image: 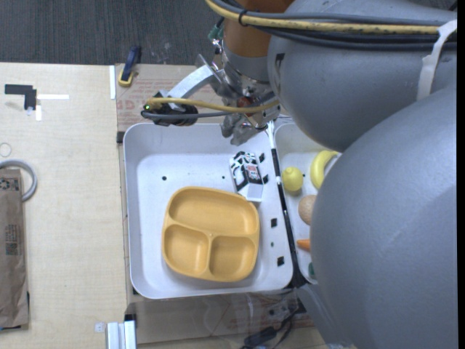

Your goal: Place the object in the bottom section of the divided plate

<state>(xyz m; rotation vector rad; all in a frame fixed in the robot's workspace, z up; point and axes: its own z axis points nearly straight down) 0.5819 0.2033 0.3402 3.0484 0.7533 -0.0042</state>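
Note:
A yellow divided plate (211, 233) lies in the left bin (145, 217), with one wide section on its far side and two smaller sections on its near side. All three sections look bare. My gripper (246, 169) hangs from the orange-banded wrist (247, 42) just beyond the plate's far right rim, close to the wall between the bins. A small black-and-white shape (248, 173) sits at its tip. Whether that shape is a held object or part of the gripper is unclear.
The right bin (285, 140) holds a lemon (292, 179), a banana (321, 169), a tan rounded thing (307, 209) and an orange piece (303, 244), mostly hidden under the arm. A yellow cable (189, 105) crosses behind the left bin. A wooden bench (58, 195) lies to the left.

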